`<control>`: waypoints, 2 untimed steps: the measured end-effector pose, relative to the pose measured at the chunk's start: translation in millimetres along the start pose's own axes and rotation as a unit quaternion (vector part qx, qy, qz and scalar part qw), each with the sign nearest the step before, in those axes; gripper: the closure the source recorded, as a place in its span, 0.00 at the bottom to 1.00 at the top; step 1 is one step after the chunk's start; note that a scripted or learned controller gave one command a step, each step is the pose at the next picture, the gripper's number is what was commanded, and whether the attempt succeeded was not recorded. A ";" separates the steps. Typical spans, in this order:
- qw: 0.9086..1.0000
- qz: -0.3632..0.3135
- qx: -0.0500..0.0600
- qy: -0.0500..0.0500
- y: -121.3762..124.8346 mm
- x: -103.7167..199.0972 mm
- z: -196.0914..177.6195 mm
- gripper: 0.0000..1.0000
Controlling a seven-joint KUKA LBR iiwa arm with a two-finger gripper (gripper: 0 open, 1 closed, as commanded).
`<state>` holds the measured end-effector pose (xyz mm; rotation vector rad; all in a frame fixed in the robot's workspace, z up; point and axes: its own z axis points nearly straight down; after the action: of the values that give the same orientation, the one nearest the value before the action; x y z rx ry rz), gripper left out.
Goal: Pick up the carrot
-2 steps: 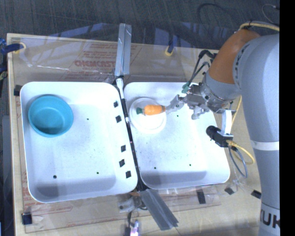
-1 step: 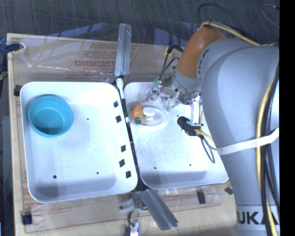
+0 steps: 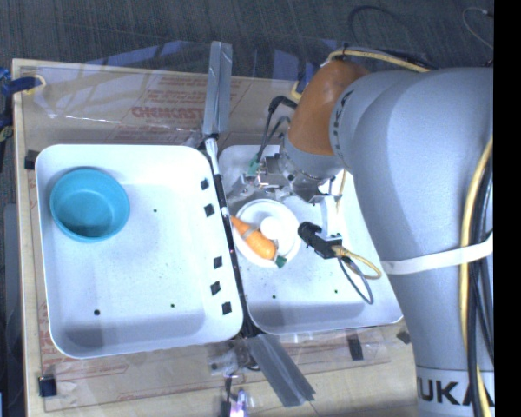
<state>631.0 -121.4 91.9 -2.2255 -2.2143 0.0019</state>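
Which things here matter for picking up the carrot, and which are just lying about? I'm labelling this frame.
Job:
carrot, in the right bin
gripper, above it

Lying about:
blue bowl in the left bin
white plate under the carrot

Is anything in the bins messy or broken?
Nothing looks broken or spilled. The carrot lies slanted, partly on a small white dish in the right bin, close to the divider. The blue bowl sits upright in the left bin.
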 end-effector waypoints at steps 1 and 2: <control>0.998 0.060 -0.003 -0.005 -91.2 5.7 -1.9 0.00; 0.999 -0.037 -0.003 0.000 -152.6 -19.2 -0.5 0.00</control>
<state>478.3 -139.9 92.7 -2.1437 -2.2986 -0.0045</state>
